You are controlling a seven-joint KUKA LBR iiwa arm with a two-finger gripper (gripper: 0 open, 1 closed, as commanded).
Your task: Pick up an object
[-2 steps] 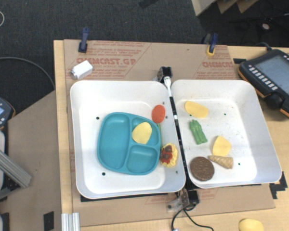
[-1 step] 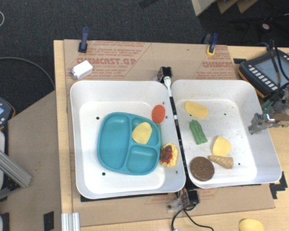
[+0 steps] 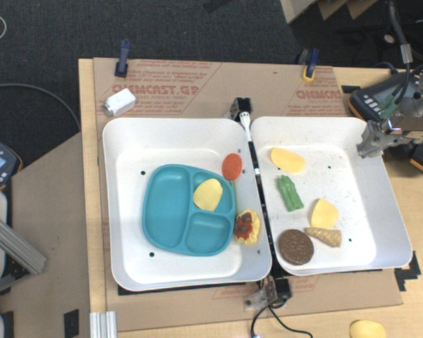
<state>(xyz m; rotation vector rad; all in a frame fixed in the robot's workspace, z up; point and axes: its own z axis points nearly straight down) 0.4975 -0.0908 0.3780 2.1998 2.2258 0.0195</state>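
The tool (image 3: 378, 141) is hanging at the right bin's (image 3: 381, 259) far right rim, above the wall; whether it is open cannot be told, and nothing is showing in its grip. In that bin a yellow piece (image 3: 287, 160), a green piece (image 3: 290, 193), a second yellow piece (image 3: 325, 214), a cone (image 3: 324, 236) and a brown disc (image 3: 296, 246) are lying apart from the tool. In the left bin (image 3: 120, 189) a blue tray (image 3: 176, 213) is carrying a yellow slice (image 3: 208, 194); a red ball (image 3: 232, 166) and a red-yellow toy (image 3: 246, 227) are sitting beside the tray.
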